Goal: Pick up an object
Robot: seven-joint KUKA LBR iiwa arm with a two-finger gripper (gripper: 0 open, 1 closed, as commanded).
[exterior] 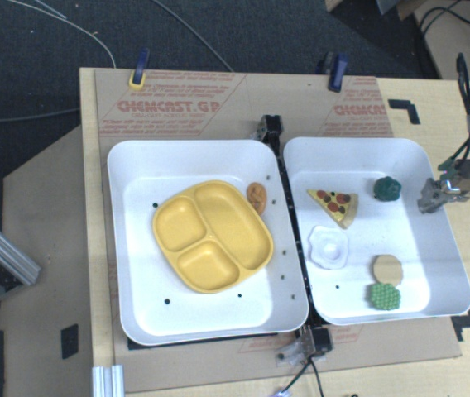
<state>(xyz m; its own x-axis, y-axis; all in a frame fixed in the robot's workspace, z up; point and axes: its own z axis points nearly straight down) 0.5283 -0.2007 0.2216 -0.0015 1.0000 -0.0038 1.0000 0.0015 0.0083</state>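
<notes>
Right bin, white and shallow, contents: one pizza slice toward the far left corner; one dark green round toy toward the far right corner, the item nearest the gripper; one small white cup-like piece by the left wall, mid-length; one tan round biscuit toward the near right corner; one bright green knobbly toy touching the biscuit on its near side. Five loose items in this bin. Gripper: grey metal, at the bin's right rim near the far right corner, just beside the dark green toy but apart from it, nothing seen between its parts; whether it is spread or closed cannot be told. Left bin, white and shallow, contents: one yellow plate with three compartments, set at a slant in the middle; one small orange-brown item touching the plate's far right edge, close to the bin's right wall. Two bins side by side, joined along a black divider strip. Surface: tan board printed with red lettering, two clamps at its far edge, one blue and yellow, one blue. Surroundings: dark grey carpet with thin cables beyond the board's far and left edges.
</notes>
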